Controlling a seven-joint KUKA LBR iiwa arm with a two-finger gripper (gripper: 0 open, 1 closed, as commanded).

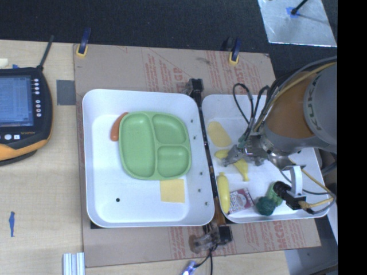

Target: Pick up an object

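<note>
Camera view: one green plate [155, 146], two bins [97, 153].

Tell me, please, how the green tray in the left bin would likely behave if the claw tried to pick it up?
The green tray looks like molded plastic, so it is probably stiff and light for its size. It is wide and lies flat, so the claw would likely need to grip a rim. Its smooth, rounded edge may slip, and held at one side, it could tilt.
</note>
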